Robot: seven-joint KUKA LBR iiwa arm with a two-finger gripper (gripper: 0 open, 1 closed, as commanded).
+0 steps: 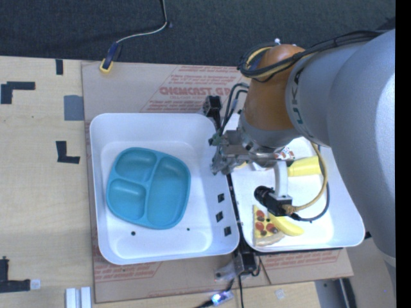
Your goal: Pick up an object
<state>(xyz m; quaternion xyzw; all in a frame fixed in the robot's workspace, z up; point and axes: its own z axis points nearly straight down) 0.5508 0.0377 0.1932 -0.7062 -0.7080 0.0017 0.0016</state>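
hovering over divider between bins, your end effector (221, 162): grip state cannot tell. blue tray (148, 187) in left bin (106, 130); pizza slice (263, 228), banana (287, 226) in right bin (350, 226).

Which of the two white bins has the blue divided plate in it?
The left bin, the one away from the arm. The blue divided plate lies flat in it; the right bin holds small yellow items instead.

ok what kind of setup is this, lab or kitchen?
Likely a robot lab bench: two white bins on cardboard, a blue divided plate and toy food in them, a grey arm reaching in.
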